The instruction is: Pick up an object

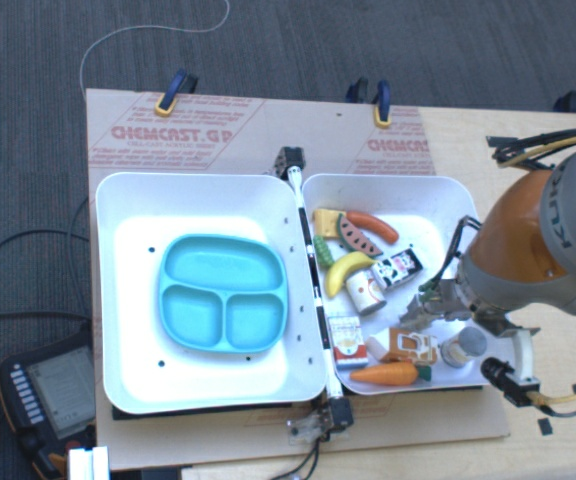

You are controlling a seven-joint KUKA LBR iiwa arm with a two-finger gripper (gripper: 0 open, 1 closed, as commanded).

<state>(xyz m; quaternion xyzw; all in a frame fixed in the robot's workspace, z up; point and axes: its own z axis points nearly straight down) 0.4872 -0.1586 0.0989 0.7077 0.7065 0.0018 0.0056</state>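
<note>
Two white bins sit side by side on the table (pixel 528 153). The left bin (pixel 128 208) holds a blue tray (pixel 224 293) with three compartments. The right bin (pixel 438 193) holds toy food: a sausage (pixel 372 226) and a watermelon slice (pixel 353 233) at the far end, a banana (pixel 343 268), a can (pixel 365 290), a small black-and-white carton (pixel 399 266), a red-and-white box (pixel 346 336) and a carrot (pixel 384 373) at the near wall. The gripper (pixel 423 313) reaches into this bin near its right side, just above the carrot; whether its fingers are spread or pressed together I cannot tell.

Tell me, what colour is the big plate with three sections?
The plate is light blue, sitting in the left white bin. The camera view shows it best.
</note>
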